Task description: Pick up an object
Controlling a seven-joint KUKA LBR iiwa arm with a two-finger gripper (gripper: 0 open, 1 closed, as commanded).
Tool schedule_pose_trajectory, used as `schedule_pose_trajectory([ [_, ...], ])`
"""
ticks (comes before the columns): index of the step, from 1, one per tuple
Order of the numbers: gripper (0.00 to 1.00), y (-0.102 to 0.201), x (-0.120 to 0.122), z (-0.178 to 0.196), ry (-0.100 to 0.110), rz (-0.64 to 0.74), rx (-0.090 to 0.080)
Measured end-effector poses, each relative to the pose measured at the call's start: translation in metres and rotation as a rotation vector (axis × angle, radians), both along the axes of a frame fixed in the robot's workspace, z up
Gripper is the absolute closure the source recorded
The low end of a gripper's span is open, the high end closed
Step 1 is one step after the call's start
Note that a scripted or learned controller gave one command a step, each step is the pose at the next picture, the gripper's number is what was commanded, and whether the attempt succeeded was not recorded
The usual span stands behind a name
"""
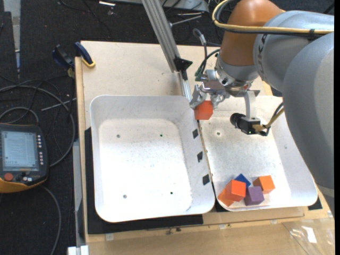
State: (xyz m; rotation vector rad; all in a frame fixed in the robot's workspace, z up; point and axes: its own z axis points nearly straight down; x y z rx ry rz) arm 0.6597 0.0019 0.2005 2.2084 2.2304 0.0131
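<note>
While the hand (204, 102) pinches a red-orange block (203, 111) just beneath its fingers, above the divide between the two bins, the pick appears to be in the lift step, and the next move calls for a steady grip.

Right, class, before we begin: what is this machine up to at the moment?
The arm's gripper has an orange-red block between its fingers, lifted over the divide between the two bins. The other blocks, orange, blue and purple, sit clustered in the near corner of the right bin. So a pick looks to have worked.
</note>
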Motion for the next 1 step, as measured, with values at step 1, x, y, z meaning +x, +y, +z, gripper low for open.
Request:
schedule_pose_trajectory([
  [1,1.0,0.0514,0.0191,0.1014,-0.002,-0.002,-0.002],
])
